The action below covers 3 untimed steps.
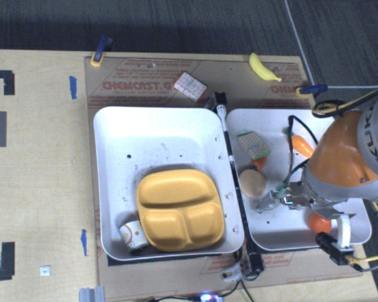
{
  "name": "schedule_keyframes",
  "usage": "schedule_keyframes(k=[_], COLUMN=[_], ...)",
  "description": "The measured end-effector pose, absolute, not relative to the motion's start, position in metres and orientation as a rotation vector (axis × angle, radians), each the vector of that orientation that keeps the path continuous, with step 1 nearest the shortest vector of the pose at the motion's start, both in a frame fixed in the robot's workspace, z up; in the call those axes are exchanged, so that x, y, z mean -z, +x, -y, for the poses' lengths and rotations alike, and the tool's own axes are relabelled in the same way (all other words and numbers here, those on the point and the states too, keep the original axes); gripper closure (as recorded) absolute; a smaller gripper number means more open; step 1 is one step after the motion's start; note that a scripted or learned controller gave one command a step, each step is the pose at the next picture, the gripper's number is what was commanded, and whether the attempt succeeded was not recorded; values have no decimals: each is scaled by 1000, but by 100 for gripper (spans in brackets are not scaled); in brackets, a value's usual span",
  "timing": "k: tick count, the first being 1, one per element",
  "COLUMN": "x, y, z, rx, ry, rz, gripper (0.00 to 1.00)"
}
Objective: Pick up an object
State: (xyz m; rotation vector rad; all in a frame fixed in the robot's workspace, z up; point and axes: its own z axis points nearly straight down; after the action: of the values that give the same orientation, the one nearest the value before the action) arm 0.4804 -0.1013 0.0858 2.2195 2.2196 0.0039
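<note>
Two bins: we see a left bin [107, 168] and a right bin [271, 234] side by side on a brown board [151, 80] that lies on the desk [38, 168].
Left bin: we find a yellow tray [178, 207] with three compartments, turned so its two small wells face the near edge; a small white cup [132, 234] with a red mark lies touching its near-left corner.
Right bin: we count a tan ball [252, 183], a grey speckled sponge [253, 145], a small red-and-green piece [259, 163] between them, an orange piece [301, 145] by the arm, and a red-orange ball [318, 221] near the front wall.
Arm: we see the arm [346, 156] reaching in from the right, over the right bin.
Gripper: the gripper [269, 200] sits just beside the tan ball, on its near-right side; we cannot tell how it stands.
Writing: on the board we read red print, roughly "CHEMCAST", blurred; more red print along the near edge is too small for us.
Board top: we note a patterned card [189, 86], a banana [264, 68], a yellow-and-blue clamp [101, 50] and a blue clamp [312, 90].
Desk: we see blue tape [73, 87] and black squares [1, 82] at the left.
</note>
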Motion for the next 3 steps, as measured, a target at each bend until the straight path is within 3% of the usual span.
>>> schedule_keyframes(k=[3], x=[-85], y=[481], z=[93], rx=[-4], ry=[2220], rz=[-2218], gripper=[0])
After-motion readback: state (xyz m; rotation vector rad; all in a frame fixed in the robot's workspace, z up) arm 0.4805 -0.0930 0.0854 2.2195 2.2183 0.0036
